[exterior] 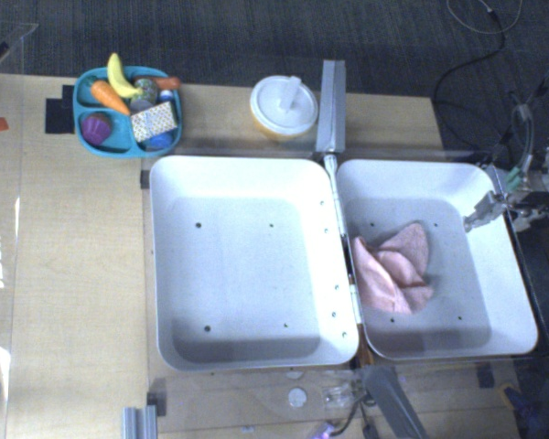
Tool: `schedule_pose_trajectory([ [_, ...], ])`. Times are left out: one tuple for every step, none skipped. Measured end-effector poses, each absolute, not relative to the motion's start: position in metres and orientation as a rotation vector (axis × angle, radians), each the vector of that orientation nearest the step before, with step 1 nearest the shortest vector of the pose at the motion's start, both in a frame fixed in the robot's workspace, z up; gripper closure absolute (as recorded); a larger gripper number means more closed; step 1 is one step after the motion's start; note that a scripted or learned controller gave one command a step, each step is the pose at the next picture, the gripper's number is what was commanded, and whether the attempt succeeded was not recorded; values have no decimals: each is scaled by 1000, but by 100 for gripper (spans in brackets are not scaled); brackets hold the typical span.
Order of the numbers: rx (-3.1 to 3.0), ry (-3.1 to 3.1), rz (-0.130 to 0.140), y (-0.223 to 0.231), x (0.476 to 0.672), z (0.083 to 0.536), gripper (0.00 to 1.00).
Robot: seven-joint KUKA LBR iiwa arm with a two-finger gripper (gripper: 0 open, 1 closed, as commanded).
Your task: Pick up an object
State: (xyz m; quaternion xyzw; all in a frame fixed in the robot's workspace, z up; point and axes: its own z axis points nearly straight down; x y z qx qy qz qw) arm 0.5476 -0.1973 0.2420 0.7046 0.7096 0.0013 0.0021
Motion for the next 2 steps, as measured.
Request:
schedule_pose_trajectory([
  [2074,2351,6,-180,572,230,0],
  [1786,2575,7,-140,623,96,0],
])
